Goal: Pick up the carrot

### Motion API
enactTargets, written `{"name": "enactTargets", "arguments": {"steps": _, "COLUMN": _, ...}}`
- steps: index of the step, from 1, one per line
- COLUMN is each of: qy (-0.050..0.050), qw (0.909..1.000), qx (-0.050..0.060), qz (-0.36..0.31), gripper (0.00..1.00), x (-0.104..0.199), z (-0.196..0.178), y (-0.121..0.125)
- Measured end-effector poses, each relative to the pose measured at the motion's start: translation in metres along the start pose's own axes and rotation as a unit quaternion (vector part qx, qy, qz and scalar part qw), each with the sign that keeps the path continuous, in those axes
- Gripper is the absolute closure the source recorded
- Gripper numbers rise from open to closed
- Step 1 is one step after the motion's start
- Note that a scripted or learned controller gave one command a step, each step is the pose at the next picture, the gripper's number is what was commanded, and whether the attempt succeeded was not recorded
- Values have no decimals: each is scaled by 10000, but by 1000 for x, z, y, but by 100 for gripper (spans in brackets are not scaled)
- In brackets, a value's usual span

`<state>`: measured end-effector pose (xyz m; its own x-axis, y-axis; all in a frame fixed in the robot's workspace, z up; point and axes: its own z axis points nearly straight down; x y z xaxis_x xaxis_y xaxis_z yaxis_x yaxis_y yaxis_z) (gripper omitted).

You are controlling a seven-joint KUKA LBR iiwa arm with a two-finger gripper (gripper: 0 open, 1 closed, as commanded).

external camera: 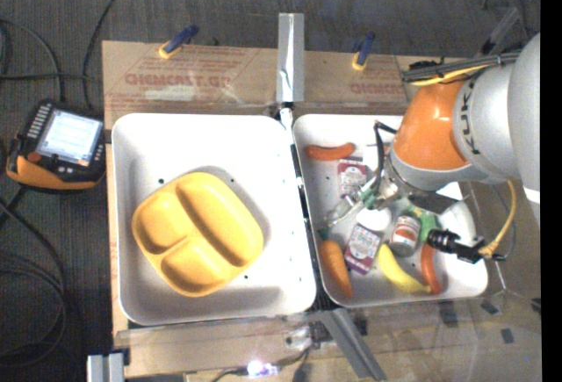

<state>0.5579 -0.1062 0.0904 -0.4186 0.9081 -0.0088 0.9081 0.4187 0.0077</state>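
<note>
Far left, off the bench: handheld pendant (60,146), orange-edged with lit screen, on dark carpet. Left white bin (123,222) with a yellow divided tray (198,232), three compartments, tilted diagonally. Metal post (290,55) upright at the back between the two bins; blue-yellow clamps (178,40) on the cardboard backing.

Right white bin (307,161), crowded. Carrot (335,268) at the front-left corner: orange, short, tapered, lying roughly front to back along the left wall, thicker end toward the back; just beside a small purple-white packet (362,247), touching or not unclear. Sausage-like red piece (331,151) near the back wall. Banana (399,273) at the front, red pepper-like piece (428,270) just right of it, small can (404,234) above them.

Gripper (360,200) low over the bin's middle, amid the clutter, well back from the carrot; fingers open or closed — cannot tell, too cluttered. Nothing visibly held. Grey arm with orange band (430,130) entering from right.
</note>
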Motion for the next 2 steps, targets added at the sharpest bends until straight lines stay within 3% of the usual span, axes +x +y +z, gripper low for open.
{"name": "enactTargets", "arguments": {"steps": 1, "qy": -1, "qw": 10000, "qx": -15, "qz": 13, "gripper": 0, "x": -52, "z": 2, "y": 68}}
{"name": "enactTargets", "arguments": {"steps": 2, "qy": 6, "qw": 10000, "qx": -7, "qz": -34, "gripper": 0, "x": 16, "z": -1, "y": -37}}
